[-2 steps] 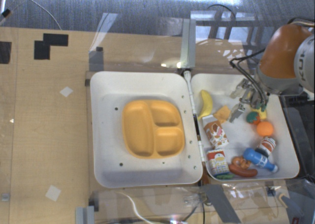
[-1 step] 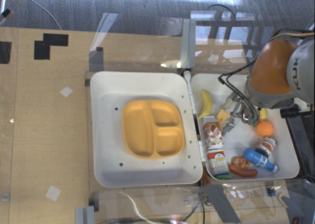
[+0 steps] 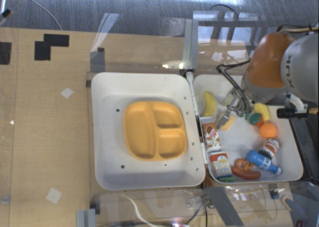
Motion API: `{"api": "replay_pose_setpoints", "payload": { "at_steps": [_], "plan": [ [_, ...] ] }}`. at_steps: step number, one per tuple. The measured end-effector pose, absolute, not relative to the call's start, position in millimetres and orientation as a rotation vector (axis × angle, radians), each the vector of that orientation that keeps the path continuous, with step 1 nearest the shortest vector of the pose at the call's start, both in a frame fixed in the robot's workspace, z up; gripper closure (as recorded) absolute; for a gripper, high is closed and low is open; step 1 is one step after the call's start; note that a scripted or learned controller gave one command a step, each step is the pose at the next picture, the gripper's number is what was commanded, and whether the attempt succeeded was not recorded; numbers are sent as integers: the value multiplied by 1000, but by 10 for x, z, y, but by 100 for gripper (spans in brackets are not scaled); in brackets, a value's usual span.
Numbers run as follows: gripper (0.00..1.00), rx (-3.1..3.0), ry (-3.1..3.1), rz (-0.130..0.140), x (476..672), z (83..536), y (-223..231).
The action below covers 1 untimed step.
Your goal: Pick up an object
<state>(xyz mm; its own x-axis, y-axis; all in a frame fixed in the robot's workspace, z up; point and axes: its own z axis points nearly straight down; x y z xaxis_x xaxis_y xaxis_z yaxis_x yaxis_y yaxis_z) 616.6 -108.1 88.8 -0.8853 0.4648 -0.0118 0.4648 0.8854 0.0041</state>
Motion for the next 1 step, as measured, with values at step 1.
{"api": "replay_pose_setpoints", "payload": {
  "at_steps": [1],
  "plan": [
    [100,738,3027,5,6208,1041,-1070]
  ]
}}
